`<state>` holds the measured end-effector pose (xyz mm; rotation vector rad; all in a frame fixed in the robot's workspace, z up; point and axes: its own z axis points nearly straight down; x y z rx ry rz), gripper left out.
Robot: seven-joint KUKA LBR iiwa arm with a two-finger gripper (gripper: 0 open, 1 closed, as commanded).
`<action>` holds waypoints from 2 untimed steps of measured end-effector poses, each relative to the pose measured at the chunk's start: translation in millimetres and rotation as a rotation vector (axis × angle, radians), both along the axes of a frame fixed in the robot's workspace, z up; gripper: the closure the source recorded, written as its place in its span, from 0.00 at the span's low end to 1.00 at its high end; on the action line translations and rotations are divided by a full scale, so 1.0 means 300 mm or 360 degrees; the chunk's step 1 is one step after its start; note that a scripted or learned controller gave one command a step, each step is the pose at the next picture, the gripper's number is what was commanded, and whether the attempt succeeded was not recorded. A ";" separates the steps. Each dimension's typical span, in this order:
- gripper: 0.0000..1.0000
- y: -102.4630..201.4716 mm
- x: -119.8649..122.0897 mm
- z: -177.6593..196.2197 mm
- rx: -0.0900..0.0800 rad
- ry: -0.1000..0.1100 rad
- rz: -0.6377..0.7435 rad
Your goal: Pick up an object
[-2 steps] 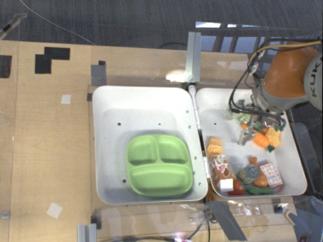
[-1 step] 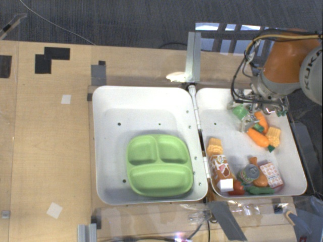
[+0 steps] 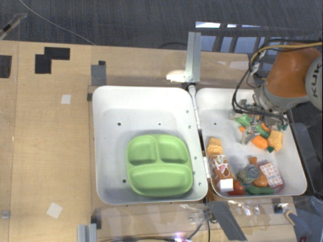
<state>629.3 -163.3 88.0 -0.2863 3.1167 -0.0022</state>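
My gripper (image 3: pixel 255 126) hangs low over the back right part of the right bin (image 3: pixel 219 110), under the grey wrist with its orange band. It is down among a small heap of toy food: a green piece (image 3: pixel 244 120), an orange carrot-like piece (image 3: pixel 259 142) and a yellow corn cob (image 3: pixel 275 140). The wrist hides part of this heap. Whether anything sits in the gripper is not visible.
The left bin (image 3: pixel 111 110) holds a green divided plate (image 3: pixel 159 164). Along the right bin's front lie a yellow ridged piece (image 3: pixel 214 146), a printed packet (image 3: pixel 220 168), a small can (image 3: pixel 250 174), a pink box (image 3: pixel 271 174) and a red piece (image 3: pixel 238 188). A metal post (image 3: pixel 193 54) stands behind the bins.
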 end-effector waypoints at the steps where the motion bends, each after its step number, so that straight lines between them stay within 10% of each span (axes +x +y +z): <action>1: 0.00 0.035 -0.225 0.007 0.0000 -0.0003 -0.0104; 2: 1.00 0.039 -0.206 0.050 -0.0003 -0.0033 -0.0094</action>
